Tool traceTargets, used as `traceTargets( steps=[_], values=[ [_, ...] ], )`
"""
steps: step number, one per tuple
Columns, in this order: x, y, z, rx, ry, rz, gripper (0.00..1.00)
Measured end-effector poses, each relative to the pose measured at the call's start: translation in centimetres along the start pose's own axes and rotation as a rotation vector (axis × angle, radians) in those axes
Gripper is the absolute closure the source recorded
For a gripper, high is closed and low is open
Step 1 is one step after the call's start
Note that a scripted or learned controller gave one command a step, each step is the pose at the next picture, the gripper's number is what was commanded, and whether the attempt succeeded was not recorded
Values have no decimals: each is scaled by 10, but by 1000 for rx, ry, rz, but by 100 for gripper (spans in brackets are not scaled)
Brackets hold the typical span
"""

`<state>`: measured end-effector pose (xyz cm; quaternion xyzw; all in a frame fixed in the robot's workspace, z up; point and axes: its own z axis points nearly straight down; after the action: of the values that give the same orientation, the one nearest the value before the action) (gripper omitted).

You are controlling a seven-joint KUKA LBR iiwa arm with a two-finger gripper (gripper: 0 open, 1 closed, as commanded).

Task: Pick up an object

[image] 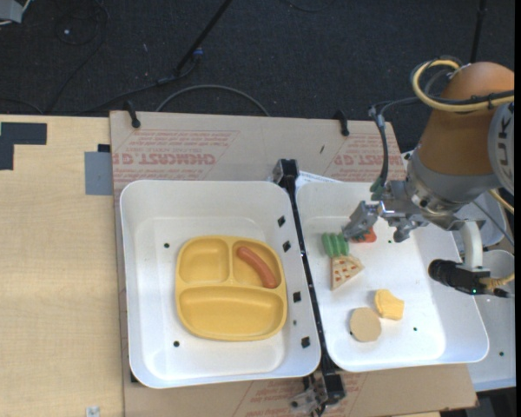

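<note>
pale wooden bench top (52,276) fills the left of the slanted overhead view, with dark floor and loose cables (243,42) beyond its far edge. on the bench lies a brown cardboard sheet (200,150) carrying two shallow white bins side by side, with a black strip (299,268) running along the seam between them. the left bin (126,276) holds a yellow divided plate (230,315), and a red-brown toy sausage (257,267) lies at a slant in the plate's upper right compartment. the right bin (451,337) holds several small toy foods, all apart from one another: a green ridged piece (334,244) near the seam, a tan waffle-patterned wedge (346,271) just in front of it, a yellow chunk (388,304) nearer the front, and a round tan disc (365,325) beside that chunk. the grey and orange arm (464,146) reaches in from the right, over the far side of the right bin. its gripper (362,224) sits low over a small red-orange object (369,236), just to the right of the green piece. whether the gripper is spread or closed cannot be told at this angle, nor whether it touches the red-orange object.
</note>
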<state>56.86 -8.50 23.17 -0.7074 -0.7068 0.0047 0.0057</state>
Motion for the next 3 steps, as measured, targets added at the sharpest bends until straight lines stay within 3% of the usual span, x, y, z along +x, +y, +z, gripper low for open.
traceTargets(
  steps=[1,3],
  values=[
    [0,2,-7,-13,-2,-2,0],
    [0,2,100,-5,0,0,0]
  ],
)
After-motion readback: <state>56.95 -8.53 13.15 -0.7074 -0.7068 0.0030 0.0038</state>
